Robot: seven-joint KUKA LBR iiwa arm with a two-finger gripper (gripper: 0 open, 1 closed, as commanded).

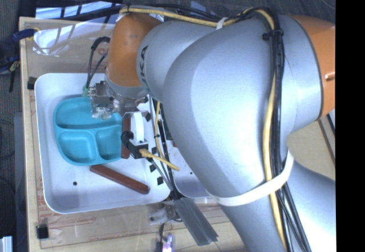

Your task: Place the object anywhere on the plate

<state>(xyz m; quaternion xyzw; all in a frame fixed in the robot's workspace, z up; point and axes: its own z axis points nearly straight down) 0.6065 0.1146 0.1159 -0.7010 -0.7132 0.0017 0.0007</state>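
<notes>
A blue plate [80,134] with divided compartments lies in the left white bin [48,188], toward its left side. A brown, flat stick [120,179] rests on the bin floor just below the plate's lower right corner, lying at a slant. My gripper [104,104] hangs over the plate's upper right rim, under the orange wrist band. The wrist hides what is beneath the gripper. Nothing can be seen held in it.
The grey arm covers the right bin almost wholly and the right part of the left bin. A strip of right bin rim [185,191] shows beneath the arm. Bare white floor lies along the left bin's bottom and left edges.
</notes>
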